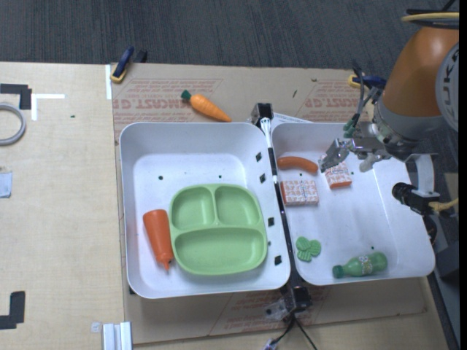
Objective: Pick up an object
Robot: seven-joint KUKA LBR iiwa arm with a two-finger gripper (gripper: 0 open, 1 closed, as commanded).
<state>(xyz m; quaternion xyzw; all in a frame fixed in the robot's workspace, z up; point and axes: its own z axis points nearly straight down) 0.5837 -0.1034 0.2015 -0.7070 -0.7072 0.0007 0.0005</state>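
Snack pack [338, 177], small, red and white, lies in the right bin [408, 261] near its far wall, directly under the tool [337, 159], with a sausage [298, 164] just beside it and a patterned box [300, 192] near. Whether the tool is released or clenched, I cannot tell: its tip is a dark tangle against the pack. Risks: a flat pack gives little purchase and may slide away, and the crowding sausage could get nudged or caught instead.

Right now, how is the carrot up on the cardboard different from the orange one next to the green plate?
The carrot on the cardboard lies outside both bins, slanted, slim, with a green top. The orange piece in the left bin lies beside the green divided plate, nearly upright in view, thicker and plain. Both are orange and tapered.
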